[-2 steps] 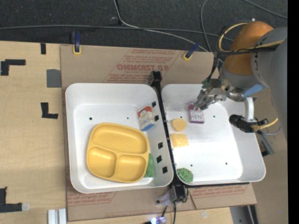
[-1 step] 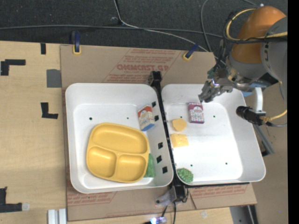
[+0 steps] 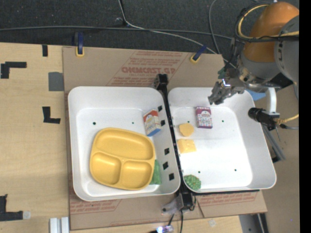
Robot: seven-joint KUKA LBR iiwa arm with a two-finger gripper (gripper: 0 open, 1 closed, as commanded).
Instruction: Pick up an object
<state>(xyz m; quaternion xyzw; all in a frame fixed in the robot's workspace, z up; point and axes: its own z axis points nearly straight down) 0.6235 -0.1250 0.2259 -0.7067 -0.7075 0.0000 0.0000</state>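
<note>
My gripper (image 3: pixel 217 94) hangs over the far part of the right bin (image 3: pixel 252 144), a little right of and beyond a small purple and white carton (image 3: pixel 203 117). Nothing shows between its fingers. Near the bin's left side lie a round yellow piece (image 3: pixel 186 129) and a square yellow piece (image 3: pixel 187 146). A green lump (image 3: pixel 192 181) rests at the near left corner. In the left bin (image 3: pixel 80 130) a yellow divided tray (image 3: pixel 122 158) lies flat, with a small red, white and blue carton (image 3: pixel 152 122) beyond it and a green item (image 3: pixel 156 173) at its right edge.
A black divider strip (image 3: pixel 167 130) runs between the two bins. The bins sit on a cardboard sheet (image 3: pixel 141 67) clamped at the back. Cables (image 3: pixel 146 28) cross the dark area behind the bench. The arm's orange band (image 3: pixel 272 21) is at the upper right.
</note>
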